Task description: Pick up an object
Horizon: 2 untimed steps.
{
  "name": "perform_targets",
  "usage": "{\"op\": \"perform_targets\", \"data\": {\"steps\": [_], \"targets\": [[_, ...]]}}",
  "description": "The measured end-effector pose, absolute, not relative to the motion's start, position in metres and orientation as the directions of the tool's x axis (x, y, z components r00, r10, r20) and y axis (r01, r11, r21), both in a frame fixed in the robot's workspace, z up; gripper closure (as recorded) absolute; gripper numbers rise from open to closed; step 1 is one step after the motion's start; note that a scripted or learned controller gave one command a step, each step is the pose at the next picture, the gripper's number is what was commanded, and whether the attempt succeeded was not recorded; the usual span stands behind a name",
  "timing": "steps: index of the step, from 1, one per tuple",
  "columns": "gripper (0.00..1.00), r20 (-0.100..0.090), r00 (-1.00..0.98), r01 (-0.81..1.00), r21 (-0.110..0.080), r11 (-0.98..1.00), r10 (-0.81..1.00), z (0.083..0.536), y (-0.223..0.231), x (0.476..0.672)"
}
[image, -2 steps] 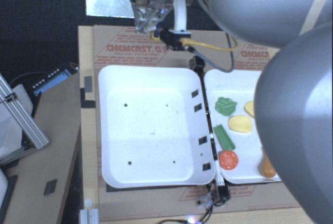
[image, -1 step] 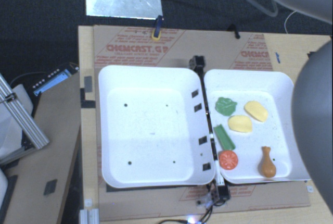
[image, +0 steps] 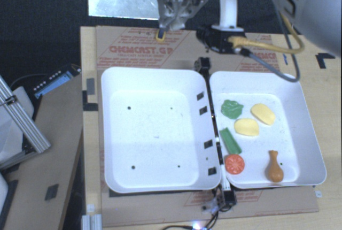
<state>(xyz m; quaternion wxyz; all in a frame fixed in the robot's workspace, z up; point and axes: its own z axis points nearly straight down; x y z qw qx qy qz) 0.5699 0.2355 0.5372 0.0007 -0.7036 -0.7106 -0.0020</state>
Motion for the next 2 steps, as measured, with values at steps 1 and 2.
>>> {"op": "perform_targets", "data": {"steps": [1,2], "targets": [[1.0,0.001,0.0,1.0,0.008,0.0,1.0,0.535,0.233,0.672],[1.0,-0.001,0.005,1.0,0.0,-0.005,1.0,0.517,0.16,0.669]]}}
